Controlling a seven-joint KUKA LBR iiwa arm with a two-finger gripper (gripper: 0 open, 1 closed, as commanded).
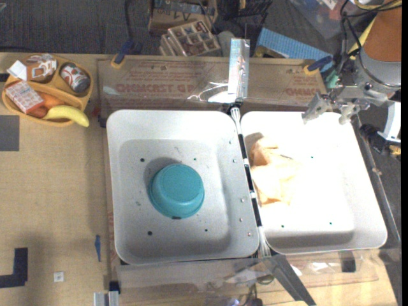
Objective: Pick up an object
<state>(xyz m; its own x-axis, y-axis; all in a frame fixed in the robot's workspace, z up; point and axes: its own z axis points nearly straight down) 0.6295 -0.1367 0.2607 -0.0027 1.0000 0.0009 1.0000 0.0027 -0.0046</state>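
A teal upside-down bowl (177, 190) sits in the middle of the left bin (127, 132). A pale yellow-orange sponge-like object (271, 174) lies against the left wall of the right bin (344, 228). My gripper (331, 109) hangs at the far right corner of the right bin, above its back rim, well apart from both objects. Its fingers are spread open and nothing is between them.
A yellow tray (44, 94) with a banana and packaged food sits on the bench at far left. Cardboard (172, 85) lies behind the bins. Cables and clutter fill the floor beyond. A divider ridge (245, 164) separates the two bins.
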